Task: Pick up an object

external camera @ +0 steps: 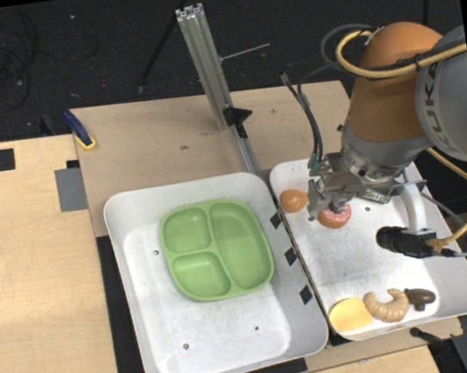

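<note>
Gripper (332, 206) low in the right-hand shallow white bin (459, 300), directly over a small pink-red round object (336, 218) that shows at its near edge, touching or nearly so. Whether the grip is spread or closed, cannot tell. A small orange ball (293, 200) lies just beside, toward the other bin.

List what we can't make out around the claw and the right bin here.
1. Camera view: whether the claw touches the pink round item; the claw's own body covers the item's top.
2. Camera view: the right bin's far right corner; the arm hides it.
3. Camera view: what the small dark piece beside the tan curled item is; too small.
</note>
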`<action>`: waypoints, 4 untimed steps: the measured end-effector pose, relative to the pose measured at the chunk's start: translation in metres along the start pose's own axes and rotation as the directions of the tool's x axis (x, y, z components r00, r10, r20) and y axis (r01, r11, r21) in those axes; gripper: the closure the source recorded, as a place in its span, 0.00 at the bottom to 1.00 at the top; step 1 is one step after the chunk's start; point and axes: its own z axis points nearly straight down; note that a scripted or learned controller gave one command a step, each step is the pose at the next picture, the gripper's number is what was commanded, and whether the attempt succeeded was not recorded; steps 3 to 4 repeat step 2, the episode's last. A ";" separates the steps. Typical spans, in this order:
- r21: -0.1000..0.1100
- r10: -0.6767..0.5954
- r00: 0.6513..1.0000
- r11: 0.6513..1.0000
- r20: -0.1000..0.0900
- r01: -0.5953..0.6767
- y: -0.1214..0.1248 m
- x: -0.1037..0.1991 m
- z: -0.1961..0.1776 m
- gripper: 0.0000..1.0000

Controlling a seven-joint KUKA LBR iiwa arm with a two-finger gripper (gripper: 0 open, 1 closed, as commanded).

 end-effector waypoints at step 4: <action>0.002 0.000 1.000 1.000 0.001 0.000 -0.020 0.104 0.015 1.00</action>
